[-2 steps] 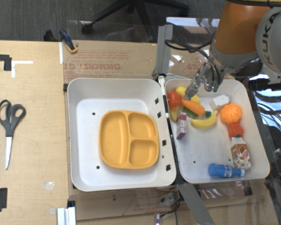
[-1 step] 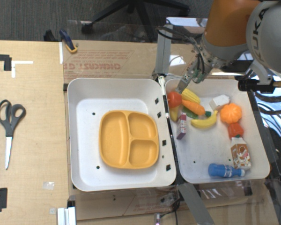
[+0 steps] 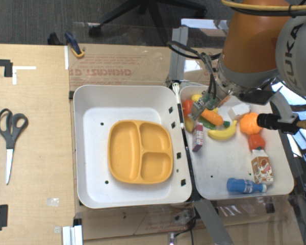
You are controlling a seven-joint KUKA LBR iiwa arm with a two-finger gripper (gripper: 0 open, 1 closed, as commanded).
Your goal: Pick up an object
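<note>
Hovering: hand (image 3: 206, 102) over carrot (image 3: 212, 118) in right bin (image 3: 245, 180) | finger state: cannot tell

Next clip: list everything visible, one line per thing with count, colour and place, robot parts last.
Bins: 2, white, side by side.
Divided plate: 1, yellow, left bin.
Toy banana: 1, yellow, right bin.
Toy carrot: 1, orange, under the gripper.
Orange fruit: 1, orange, right bin.
Blue bottle: 1, blue, right bin front.
Carton: 1, white-orange, right bin.
Scissors: 1, grey, bench left.
Arm: 1, orange-grey, above right bin.
Gripper: 1, dark, right bin's far-left area.
</note>
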